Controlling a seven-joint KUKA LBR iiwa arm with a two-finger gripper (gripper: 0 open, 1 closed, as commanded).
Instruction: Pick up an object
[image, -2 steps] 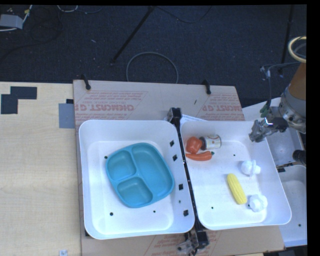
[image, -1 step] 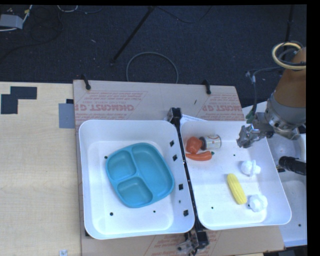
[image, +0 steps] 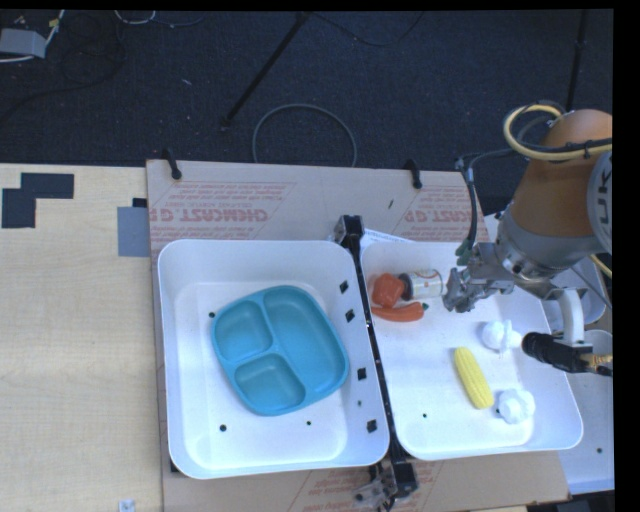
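Grey arm (image: 560, 215) reaching in from right, wrist bent down, claw (image: 461, 294) lowered

Gripper (image: 462, 293) hovers beside orange toy (image: 390, 297) in right bin (image: 560, 435)

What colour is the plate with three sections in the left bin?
The plate is light blue, seen clearly in the camera view.

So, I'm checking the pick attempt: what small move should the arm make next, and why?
Probably lower and ease the gripper toward the view's left, onto the orange object. It sits just beside that item near the right bin top-left corner, nearer than the corn cob. Nothing is visibly between its fingers yet.
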